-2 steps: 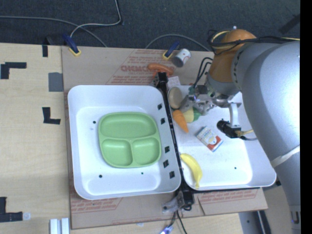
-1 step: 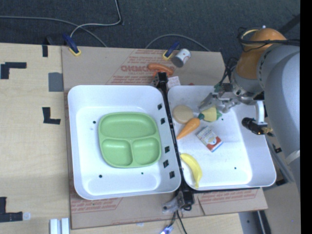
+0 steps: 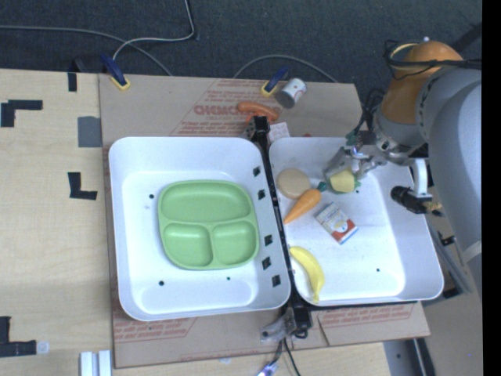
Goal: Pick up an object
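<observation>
The right bin [image 3: 391, 276] holds a tan round piece [image 3: 293, 182], an orange carrot [image 3: 304, 204], a pale yellow round fruit [image 3: 342, 182], a small white and red box [image 3: 337, 223] and a yellow banana [image 3: 309, 269]. My gripper [image 3: 351, 165] reaches in from the right and hangs low over the far part of this bin, right at the yellow fruit. The fruit sits at the fingertips, touching or just under them.
The left bin [image 3: 133, 210] carries a green divided plate [image 3: 209, 223]. Black clips line the seam between the bins. Behind the bins lie an orange item [image 3: 258, 109], a grey cylinder [image 3: 290, 92] and cables on cardboard.
</observation>
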You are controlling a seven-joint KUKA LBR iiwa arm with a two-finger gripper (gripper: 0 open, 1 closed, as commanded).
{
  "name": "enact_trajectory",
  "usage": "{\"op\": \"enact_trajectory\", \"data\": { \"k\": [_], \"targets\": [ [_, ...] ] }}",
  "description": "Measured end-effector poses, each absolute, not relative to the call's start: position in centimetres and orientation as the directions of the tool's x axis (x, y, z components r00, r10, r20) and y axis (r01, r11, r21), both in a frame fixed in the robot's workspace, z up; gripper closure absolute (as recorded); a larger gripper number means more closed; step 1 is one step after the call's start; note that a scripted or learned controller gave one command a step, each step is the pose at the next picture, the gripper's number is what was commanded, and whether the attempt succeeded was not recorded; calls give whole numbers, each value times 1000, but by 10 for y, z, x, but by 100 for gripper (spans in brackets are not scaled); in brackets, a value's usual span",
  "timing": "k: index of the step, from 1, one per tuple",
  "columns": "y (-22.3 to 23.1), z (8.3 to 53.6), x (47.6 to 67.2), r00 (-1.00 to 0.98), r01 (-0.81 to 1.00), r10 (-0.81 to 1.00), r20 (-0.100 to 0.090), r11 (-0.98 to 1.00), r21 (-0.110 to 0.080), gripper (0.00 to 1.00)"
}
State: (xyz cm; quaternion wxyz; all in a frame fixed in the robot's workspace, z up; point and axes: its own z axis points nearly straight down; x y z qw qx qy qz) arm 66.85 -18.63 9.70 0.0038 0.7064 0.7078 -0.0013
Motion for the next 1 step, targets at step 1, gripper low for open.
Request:
{"op": "enact_trajectory", "data": {
  "k": [1],
  "targets": [
    [-76, 185, 669, -4, 1000, 1000, 1, 4, 2, 100]
  ]
}}
